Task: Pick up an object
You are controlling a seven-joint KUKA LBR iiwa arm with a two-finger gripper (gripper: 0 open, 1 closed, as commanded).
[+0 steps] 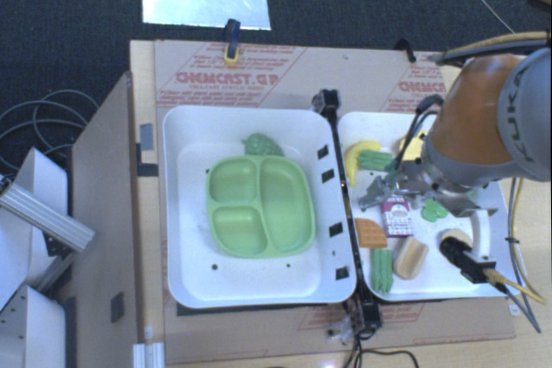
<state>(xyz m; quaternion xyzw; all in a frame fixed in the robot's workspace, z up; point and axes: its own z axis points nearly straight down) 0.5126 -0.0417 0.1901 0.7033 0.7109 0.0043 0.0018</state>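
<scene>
Hovering low in the right bin (492, 284), the gripper (377, 192) seems just above the red-and-white carton (397, 217).

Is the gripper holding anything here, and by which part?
Cannot be told: the gripper is low in the right bin among the toy food, grasp unclear.

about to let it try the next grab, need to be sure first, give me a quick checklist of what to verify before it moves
1. Hand over the right bin, where the items lie: ok.
2. Hand open or shut: cannot tell, the parts blur together.
3. Anything already held: cannot tell.
4. A target close by: ok, the red and white carton lies just below the hand, a green piece just above it.
5. Room around the carton: not ok, an orange slice and a tan roll crowd it.
6. Left bin out of the way: ok, the green divided tray sits there, apart from the arm.
</scene>
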